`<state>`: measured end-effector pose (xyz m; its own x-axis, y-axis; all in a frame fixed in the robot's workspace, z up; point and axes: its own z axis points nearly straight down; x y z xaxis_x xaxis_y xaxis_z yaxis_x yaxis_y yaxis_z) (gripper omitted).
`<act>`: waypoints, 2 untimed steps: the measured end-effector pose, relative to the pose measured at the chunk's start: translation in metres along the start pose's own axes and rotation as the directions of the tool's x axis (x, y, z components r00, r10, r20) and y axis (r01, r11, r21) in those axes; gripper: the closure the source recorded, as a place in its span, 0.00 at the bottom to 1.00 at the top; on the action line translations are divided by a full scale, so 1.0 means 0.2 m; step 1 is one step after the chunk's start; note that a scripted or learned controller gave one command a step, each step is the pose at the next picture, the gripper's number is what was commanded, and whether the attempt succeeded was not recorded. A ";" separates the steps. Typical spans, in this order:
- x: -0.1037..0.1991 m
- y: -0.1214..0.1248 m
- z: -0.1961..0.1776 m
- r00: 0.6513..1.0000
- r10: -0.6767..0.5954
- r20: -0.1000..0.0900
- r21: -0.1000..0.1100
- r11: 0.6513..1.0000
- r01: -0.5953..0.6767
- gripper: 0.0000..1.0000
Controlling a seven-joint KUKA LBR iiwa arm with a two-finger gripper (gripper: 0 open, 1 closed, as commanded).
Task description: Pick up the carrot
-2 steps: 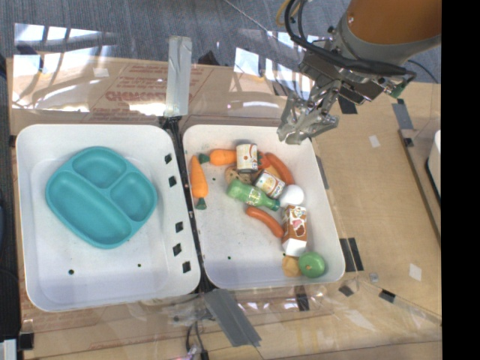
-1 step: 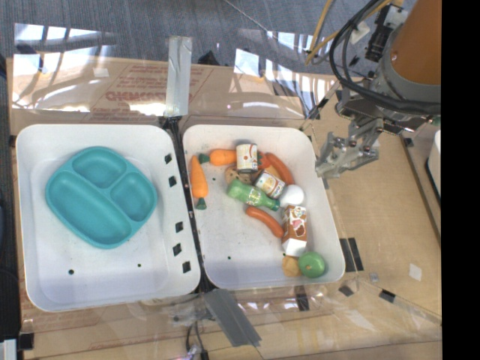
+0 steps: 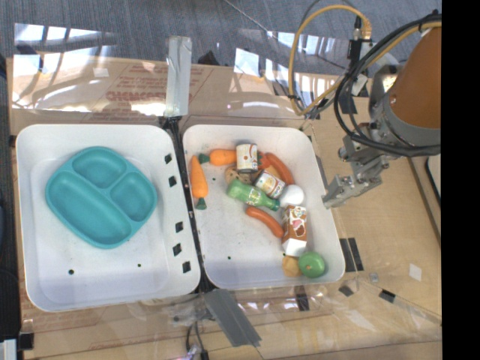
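Carrot (image 3: pixel 198 179) is seen in right bin (image 3: pixel 225 276), lying along left wall, apart from toy pile. Judged light, stiff, smooth plastic, likely slippery; thick middle is best gripped across. Gripper (image 3: pixel 346 188) hangs outside right rim; open or closed cannot be told.

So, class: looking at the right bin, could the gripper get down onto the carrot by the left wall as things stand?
Probably yes. The carrot lies uncovered near the right bin's left wall, apart from the toy pile. The gripper hangs outside the bin's right rim, so it must cross over. The nearby wall could crowd one finger.
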<state>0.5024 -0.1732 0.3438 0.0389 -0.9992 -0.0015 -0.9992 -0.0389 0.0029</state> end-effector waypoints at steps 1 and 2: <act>0.16 -0.15 0.03 0.945 -0.326 -0.001 0.003 0.945 0.326 1.00; 0.11 0.13 0.16 0.855 -0.519 0.002 0.000 0.855 0.519 1.00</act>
<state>0.4780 -0.1970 0.3117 0.5516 -0.8341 -0.0045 -0.8341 -0.5517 0.0018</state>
